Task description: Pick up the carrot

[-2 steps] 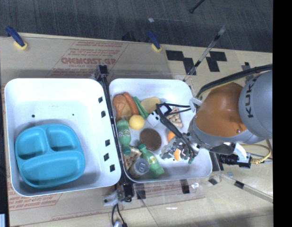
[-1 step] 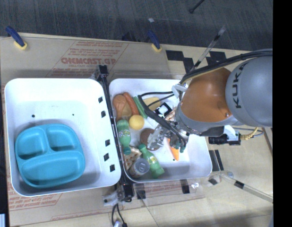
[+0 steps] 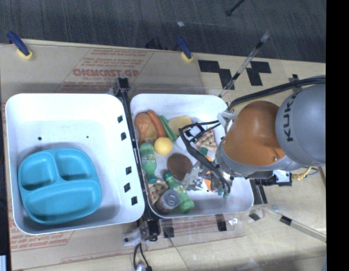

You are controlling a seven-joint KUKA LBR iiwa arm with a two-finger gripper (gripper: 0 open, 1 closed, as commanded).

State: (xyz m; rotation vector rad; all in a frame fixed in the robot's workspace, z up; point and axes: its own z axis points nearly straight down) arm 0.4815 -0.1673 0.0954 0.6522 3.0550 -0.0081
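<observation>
Hovering with gripper low in right bin; jaw state not discernible. Lying well away from jaws, far-left: carrot, beside bread roll.

Red letters on the brown cardboard under the bins read "CHEMCAST GP" — the smaller red lines below them were too blurry to read. The grey arm had big dark letters — "KU" could be read.
</observation>
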